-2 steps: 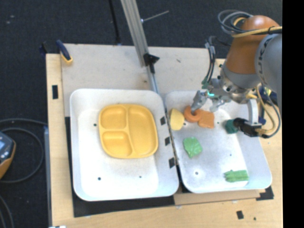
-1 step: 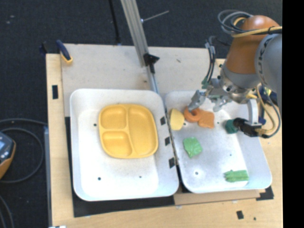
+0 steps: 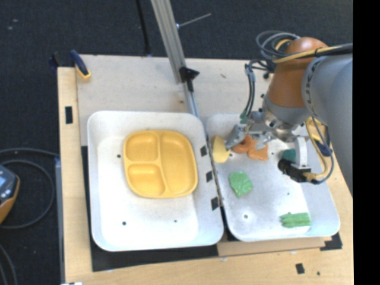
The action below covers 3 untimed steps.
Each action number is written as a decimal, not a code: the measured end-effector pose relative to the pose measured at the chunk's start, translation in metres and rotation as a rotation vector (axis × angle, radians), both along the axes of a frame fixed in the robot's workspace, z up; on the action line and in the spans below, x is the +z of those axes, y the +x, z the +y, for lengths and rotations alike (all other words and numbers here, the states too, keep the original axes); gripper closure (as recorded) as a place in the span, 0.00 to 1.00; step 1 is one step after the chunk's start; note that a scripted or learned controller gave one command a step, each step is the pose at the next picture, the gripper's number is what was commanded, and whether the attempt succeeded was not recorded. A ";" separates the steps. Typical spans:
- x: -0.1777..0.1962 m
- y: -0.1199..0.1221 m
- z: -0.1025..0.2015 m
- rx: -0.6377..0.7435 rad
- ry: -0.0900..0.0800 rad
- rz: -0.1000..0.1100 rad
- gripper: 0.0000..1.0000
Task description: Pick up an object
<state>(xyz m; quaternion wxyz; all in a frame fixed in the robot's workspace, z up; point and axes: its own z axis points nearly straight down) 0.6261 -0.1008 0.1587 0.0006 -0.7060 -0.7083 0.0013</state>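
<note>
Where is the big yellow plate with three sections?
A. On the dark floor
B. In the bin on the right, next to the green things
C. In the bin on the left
C. The yellow plate lies flat in the left bin, while the green pieces lie in the right bin.

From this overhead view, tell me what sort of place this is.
Probably a robotics lab bench: a grey arm works over two white bins, a metal camera pole stands behind, and cables lie on dark carpet.
</note>
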 end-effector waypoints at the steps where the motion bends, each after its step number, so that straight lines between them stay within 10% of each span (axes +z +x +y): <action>1: -0.052 0.000 -0.001 -0.003 0.000 -0.001 0.00; 2: -0.038 0.001 -0.003 -0.005 0.000 -0.006 1.00; 3: 0.026 -0.001 -0.006 -0.005 0.000 -0.009 1.00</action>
